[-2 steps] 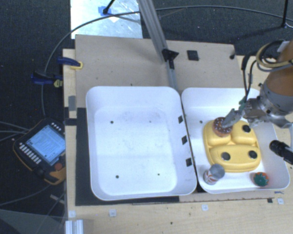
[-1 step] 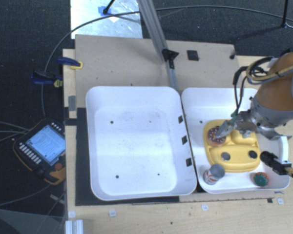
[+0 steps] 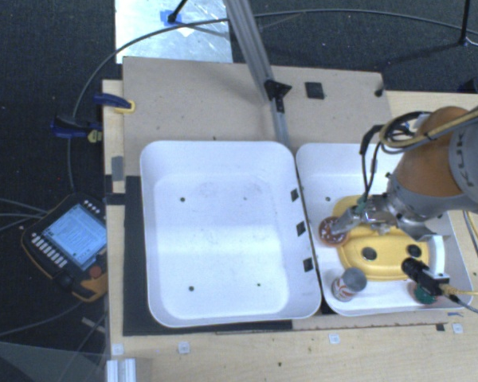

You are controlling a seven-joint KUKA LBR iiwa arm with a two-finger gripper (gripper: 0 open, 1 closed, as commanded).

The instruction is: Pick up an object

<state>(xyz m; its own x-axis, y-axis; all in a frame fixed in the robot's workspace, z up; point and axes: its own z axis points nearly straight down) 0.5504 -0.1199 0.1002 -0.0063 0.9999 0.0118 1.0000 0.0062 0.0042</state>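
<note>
A flat yellow plastic object with dark round holes (image 3: 378,255) lies in the right-hand shallow white bin (image 3: 327,161), toward its near side. Just beside it on the left sits a small round brownish ring-shaped piece (image 3: 331,230), and at the bin's near left corner stands a small grey cylinder with a reddish base (image 3: 350,282). A green-tipped dark piece (image 3: 421,290) lies at the near right corner, close to the yellow object's edge. The hand (image 3: 365,213) hangs low over the yellow object's far end, near the ring; how its jaws stand cannot be told, and nothing can be made out between them. The grey arm with an orange band (image 3: 434,169) reaches in from the right. The left-hand shallow white bin (image 3: 219,233) adjoins it on the brown desk (image 3: 191,102). A handheld pendant with a lit blue screen (image 3: 70,237) lies on the dark floor to the left
</note>
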